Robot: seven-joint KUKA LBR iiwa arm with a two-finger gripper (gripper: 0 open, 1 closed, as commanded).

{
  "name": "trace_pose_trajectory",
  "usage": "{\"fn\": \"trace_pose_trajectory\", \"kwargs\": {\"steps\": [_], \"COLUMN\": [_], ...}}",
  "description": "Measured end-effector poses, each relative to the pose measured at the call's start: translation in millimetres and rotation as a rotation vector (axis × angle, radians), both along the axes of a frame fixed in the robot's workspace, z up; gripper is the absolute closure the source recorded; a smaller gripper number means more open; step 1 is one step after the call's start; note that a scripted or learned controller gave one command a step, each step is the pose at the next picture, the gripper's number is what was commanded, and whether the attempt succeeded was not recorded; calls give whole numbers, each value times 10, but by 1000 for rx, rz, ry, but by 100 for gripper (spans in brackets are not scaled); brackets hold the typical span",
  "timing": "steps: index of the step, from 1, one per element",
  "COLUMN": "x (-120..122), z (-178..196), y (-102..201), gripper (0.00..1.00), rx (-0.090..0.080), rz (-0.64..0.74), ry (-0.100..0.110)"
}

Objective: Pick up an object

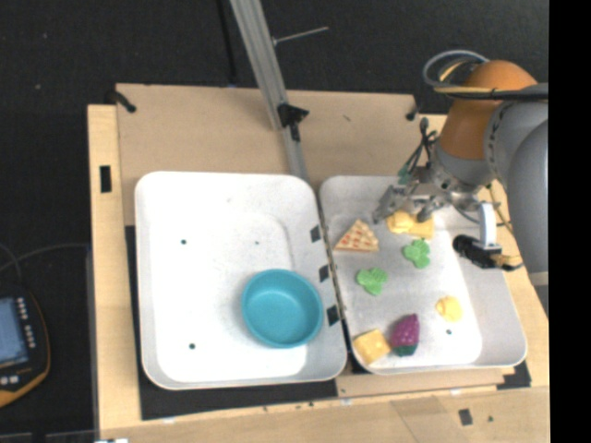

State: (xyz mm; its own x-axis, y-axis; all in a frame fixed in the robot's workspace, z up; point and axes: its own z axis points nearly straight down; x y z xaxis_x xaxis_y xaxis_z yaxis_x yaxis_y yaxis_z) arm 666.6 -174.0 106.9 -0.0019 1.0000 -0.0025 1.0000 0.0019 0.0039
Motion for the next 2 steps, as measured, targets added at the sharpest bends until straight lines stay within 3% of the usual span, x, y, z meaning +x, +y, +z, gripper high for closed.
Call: {"fn": "trace_pose_trajectory", "kwargs": {"steps": [1,2], "x": [10,-7], "z": [120,580], "y": [-10,-60], "gripper": [100,100], "rx": [-2,0], "rz": [0,-3], "ry": [-4,-2]}}
